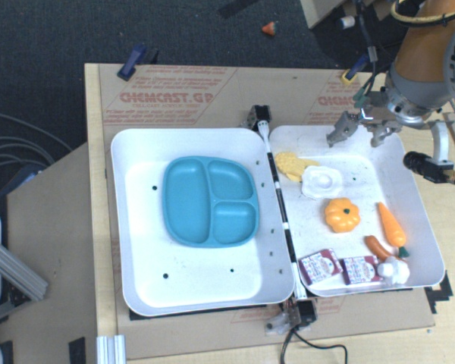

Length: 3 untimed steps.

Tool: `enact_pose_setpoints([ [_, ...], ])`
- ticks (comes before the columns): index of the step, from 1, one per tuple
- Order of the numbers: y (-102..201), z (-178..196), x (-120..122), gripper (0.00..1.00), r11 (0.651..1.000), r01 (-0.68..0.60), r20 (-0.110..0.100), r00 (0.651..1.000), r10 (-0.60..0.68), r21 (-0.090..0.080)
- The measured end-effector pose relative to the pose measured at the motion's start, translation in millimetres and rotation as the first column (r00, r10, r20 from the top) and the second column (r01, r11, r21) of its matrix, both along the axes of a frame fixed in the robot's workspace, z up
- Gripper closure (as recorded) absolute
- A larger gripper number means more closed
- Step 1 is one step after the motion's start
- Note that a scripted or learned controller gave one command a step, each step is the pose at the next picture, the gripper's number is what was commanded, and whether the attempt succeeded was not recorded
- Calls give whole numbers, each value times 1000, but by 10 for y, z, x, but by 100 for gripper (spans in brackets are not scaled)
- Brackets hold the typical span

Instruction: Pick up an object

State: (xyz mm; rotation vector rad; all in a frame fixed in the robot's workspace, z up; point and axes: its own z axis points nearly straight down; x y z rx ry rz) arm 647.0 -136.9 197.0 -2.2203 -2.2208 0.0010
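Hovering over the right bin's (421, 226) far edge, the gripper (360, 131) has its jaws spread and empty. Nearest lies the yellow banana (292, 164); descending squarely astride it would help.

The grey KUKA arm with the orange band above its wrist (428, 32) enters from the upper right corner of the view and angles down and to the left. Its two-finger metal gripper (361, 133) hangs at the far edge of the bench, fingers pointing downward and spread apart, one finger (340, 132) left, the other right. Nothing sits between them.
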Motion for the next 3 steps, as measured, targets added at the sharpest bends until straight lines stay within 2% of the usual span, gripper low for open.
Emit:
enact_pose_setpoints([
  [1, 111, -1087, -220, 0, 1000, 0, -1, 1000, 0, 1],
  [2, 376, -1128, -934, 0, 1000, 1, -1, 1000, -1, 1],
  [3, 390, -1123, -1090, 0, 1000, 1, -1, 1000, -1, 1],
])
